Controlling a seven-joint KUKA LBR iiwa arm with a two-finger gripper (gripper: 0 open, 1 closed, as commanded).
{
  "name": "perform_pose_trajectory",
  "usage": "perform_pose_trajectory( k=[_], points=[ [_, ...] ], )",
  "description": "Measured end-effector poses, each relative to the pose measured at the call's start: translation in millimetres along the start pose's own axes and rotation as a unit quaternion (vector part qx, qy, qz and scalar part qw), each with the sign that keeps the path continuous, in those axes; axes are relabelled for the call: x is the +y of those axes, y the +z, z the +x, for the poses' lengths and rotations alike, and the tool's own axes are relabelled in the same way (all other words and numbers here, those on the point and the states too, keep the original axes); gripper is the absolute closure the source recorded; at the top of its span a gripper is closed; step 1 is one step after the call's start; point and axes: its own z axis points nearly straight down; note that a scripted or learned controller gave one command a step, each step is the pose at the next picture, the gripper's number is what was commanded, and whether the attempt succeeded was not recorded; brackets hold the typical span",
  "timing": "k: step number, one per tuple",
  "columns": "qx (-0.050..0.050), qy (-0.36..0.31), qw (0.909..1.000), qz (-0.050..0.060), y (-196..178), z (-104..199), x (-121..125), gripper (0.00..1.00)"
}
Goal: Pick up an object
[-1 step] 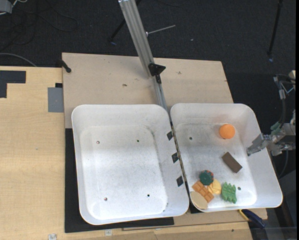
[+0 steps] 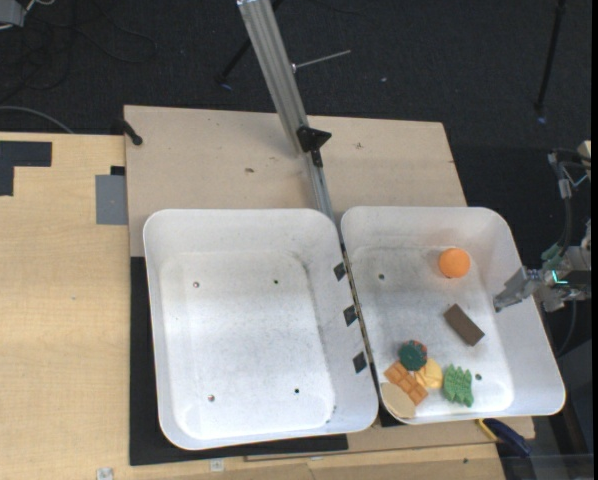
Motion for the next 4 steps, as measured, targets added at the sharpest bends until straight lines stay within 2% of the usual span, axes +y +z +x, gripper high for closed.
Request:
perform_pose_trajectory(
  k=[3, 4],
  points=[
    [0.001, 0.000, 1.0000, 0.002, 130.5, -1.5, 0.2, 0.00],
    [0.000, 0.003, 1.0000, 0.001, 118.3, -3.3, 0.4, 1.00]
  ],
)
